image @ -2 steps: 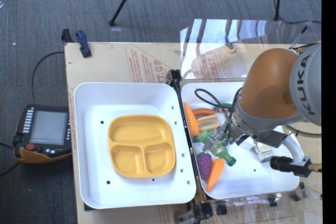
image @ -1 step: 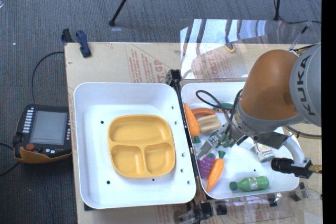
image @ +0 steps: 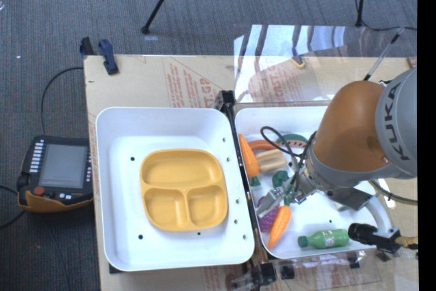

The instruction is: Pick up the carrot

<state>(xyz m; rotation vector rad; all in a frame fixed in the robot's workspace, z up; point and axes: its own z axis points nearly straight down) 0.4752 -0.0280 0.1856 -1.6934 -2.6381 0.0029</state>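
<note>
An orange carrot lies tilted in the right bin, near its front left, tip pointing to the front edge. A second orange carrot-like piece lies along that bin's left wall. My gripper hangs low over the bin just behind the front carrot's thick end, close to it or touching it. The grey arm with its orange band covers the bin's middle and right side.
Around the gripper lie a hot dog, a purple toy, a dark green piece and a green bottle. The left bin holds a yellow divided plate. A black cable loops near the hot dog.
</note>
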